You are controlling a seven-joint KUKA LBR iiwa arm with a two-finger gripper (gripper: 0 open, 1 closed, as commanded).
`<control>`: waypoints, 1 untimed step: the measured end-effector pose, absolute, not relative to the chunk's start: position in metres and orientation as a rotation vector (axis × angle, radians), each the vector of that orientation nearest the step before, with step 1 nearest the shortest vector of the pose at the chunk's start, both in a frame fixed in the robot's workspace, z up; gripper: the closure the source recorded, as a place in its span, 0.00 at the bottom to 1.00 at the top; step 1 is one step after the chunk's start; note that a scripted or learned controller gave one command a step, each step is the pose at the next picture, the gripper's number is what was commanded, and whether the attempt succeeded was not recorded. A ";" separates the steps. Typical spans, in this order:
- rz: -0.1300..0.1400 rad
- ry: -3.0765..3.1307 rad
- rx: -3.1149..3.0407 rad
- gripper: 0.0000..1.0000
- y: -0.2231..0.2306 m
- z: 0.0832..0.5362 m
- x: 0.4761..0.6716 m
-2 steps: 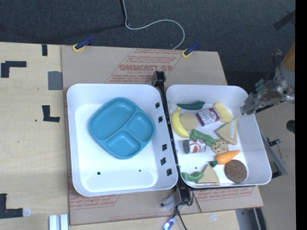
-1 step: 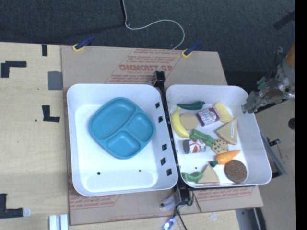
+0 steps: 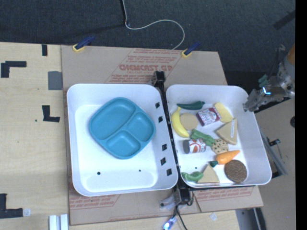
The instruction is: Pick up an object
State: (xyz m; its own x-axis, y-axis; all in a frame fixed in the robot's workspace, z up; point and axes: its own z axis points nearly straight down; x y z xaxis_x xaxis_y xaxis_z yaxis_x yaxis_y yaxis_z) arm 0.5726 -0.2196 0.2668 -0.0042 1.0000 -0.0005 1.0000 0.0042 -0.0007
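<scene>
On the left, the table point(image 3: 29, 143) shows a pale wooden top with a few black marks, and a brown cardboard sheet point(image 3: 139, 63) with red print lies under both bins. The left bin point(image 3: 76, 99) holds a blue divided plate point(image 3: 122, 127) with three compartments, lying slightly turned near the bin's middle. Black clips run down the seam where the two bins meet.

The right bin point(image 3: 256, 143) holds a crowd of toy food. Nearest the seam, a yellow banana point(image 3: 177, 123) curves along the left side, with a green chilli pepper point(image 3: 191, 105) above it. Just right of the banana sits a small red and white packet point(image 3: 208, 116), and beside that a yellow lemon-like piece point(image 3: 223, 111). A wedge of pale cheese or sandwich point(image 3: 227, 132) lies below the yellow piece. Toward the middle, a small can point(image 3: 194, 147) lies on its side with a green leafy piece touching its top, and a speckled cracker point(image 3: 219, 145) sits just to its right. Lower, an orange carrot point(image 3: 226, 156) points right, a round brown cookie point(image 3: 235, 171) rests near the bottom corner, and a tan triangle point(image 3: 209, 176) with a green piece lies at the bottom edge.

At the far right, the pincer point(image 3: 250, 104) hangs over the right bin's upper right rim, apart from all the toys. I cannot tell whether it is apart or together, and nothing is visible in it. A white cable point(image 3: 153, 25) loops over the dark floor beyond the table.
</scene>
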 end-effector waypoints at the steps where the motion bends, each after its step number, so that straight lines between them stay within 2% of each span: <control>1: 0.001 -2.228 -2.215 1.00 -0.219 0.276 0.573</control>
